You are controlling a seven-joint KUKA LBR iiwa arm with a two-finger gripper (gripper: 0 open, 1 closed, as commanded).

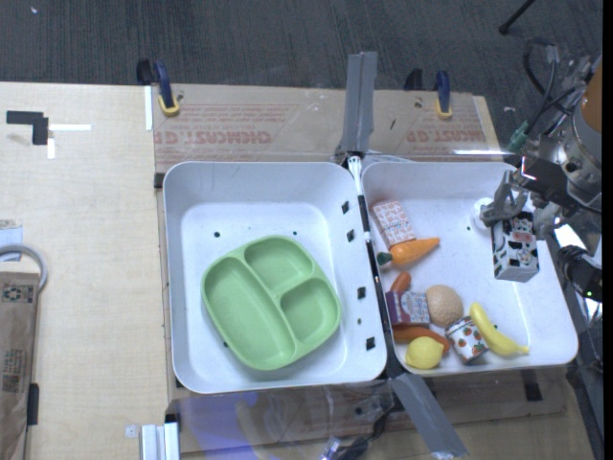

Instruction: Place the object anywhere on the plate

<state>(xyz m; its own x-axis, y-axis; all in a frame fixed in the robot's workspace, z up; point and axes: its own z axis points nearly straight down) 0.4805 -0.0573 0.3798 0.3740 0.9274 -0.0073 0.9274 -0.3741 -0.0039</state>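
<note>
On the worktop (pixel 86 286), the left bin (pixel 187 209) bears the green plate (pixel 272 301), three compartments, tilted a little on the bin floor and bare. In the right bin (pixel 460 195) lie a red-and-white packet (pixel 392 223), a carrot (pixel 415 251), a round brown thing (pixel 443 305), a lemon (pixel 425 354), a small can (pixel 465 341) and a banana (pixel 498 333). At that bin's right side a black-and-white carton (pixel 515 249) stands upright or hangs under the pincer (pixel 505 207), whose tips sit at the carton's top. The pincer seems closed narrow on the carton, though I cannot tell whether the carton has left the bin floor. By my judgement the step in hand is the pick. Next, the arm needs to lift the carton over the divider (pixel 362 247), carry it left and set it down on the plate.
</note>
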